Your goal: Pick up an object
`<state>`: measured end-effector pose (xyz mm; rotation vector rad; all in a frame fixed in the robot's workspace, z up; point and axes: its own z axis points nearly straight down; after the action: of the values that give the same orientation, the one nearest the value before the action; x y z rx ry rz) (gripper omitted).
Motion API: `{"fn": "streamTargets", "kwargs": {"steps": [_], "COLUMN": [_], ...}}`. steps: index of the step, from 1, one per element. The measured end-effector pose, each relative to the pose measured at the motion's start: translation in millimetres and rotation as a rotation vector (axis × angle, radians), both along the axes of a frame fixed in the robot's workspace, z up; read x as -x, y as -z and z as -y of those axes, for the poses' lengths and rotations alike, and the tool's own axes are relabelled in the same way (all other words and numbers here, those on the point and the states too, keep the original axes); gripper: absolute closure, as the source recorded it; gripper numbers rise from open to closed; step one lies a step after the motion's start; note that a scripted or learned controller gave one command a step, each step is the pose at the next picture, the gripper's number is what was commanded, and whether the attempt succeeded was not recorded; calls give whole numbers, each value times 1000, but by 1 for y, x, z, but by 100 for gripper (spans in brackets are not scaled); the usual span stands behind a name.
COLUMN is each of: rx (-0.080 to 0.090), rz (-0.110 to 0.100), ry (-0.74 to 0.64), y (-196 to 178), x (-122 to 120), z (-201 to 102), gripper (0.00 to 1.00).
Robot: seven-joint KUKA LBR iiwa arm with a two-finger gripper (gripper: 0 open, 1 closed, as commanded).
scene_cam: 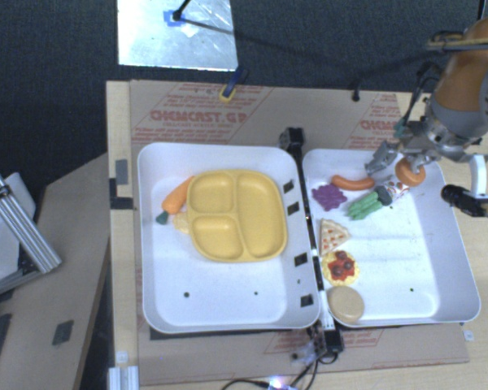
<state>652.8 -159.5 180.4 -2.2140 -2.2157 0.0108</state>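
My gripper (pixel 388 162) hangs low over the far side of the right bin (pixel 415 258). It sits right beside an orange ring-shaped piece (pixel 410 174), and whether it grips the ring I cannot tell. Just left of it lies an orange sausage (pixel 351 183). A green vegetable toy (pixel 364 205) lies below the gripper, with a small red and white piece (pixel 393 191) at its right end. Purple grapes (pixel 328 195) rest near the bin's left wall.
A pizza slice (pixel 333 236), a red and yellow food toy (pixel 342 267) and a tan round cookie (pixel 346 303) line the right bin's left side. The left bin (pixel 220 291) holds a yellow divided plate (pixel 232 215) and a carrot (pixel 176 195).
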Motion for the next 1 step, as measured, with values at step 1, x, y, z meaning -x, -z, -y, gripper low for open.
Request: {"fn": "streamTargets", "kwargs": {"steps": [1], "rx": [2], "rz": [13], "ry": [-2], "y": [-8], "x": [-3], "z": [0], "gripper": [0]}}
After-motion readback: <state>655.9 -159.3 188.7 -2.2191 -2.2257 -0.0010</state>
